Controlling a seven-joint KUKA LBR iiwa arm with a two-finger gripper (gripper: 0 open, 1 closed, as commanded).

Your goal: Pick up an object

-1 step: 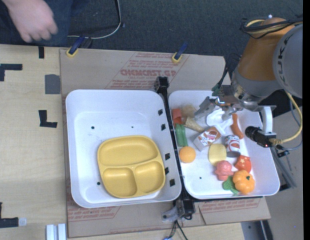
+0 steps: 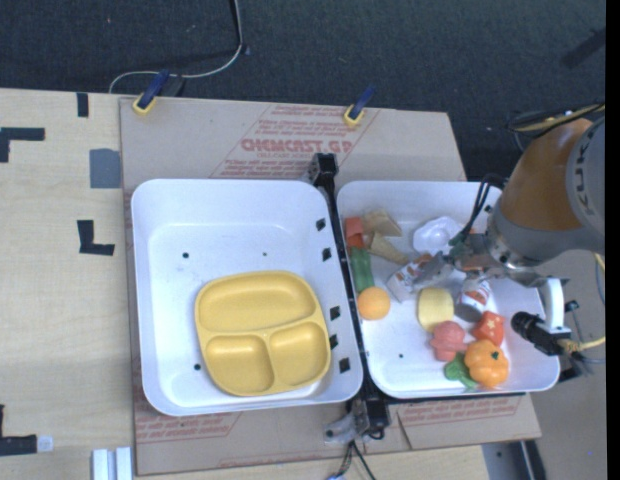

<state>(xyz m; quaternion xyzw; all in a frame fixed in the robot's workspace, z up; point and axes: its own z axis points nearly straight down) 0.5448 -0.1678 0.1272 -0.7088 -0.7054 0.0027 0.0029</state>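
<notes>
Gripper point(image 2: 460, 260) first: I am lowering it into the right bin point(image 2: 390, 368), near the middle of the toy pile, and from this slant I cannot tell how it is set or whether anything is in it. Nothing is visibly hanging from it, so I am counting the pick as not yet made.

Candidates are lying all around it: a yellow block point(image 2: 435, 307) just below, a white crumpled piece point(image 2: 431, 235) just above, a red-and-white piece point(image 2: 474, 296) beside it, and an orange ball point(image 2: 373, 303) further toward the divider.

What is worrying me is the crowding. The toys are sitting so close together that I could be closing on two at once, or nudging one aside and coming up with nothing. The ball is likely to roll if I clip it.

Further down, a pink piece point(image 2: 447, 339), a red pepper point(image 2: 490, 327) and an orange pumpkin point(image 2: 487, 363) are bunching in the corner against the wall. A green stick point(image 2: 361, 269) is lying along the divider. My own wrist is covering part of the pile, so some toys are staying hidden. The left bin point(image 2: 170, 218) is holding a yellow tray point(image 2: 262, 330), well apart from my work.
</notes>
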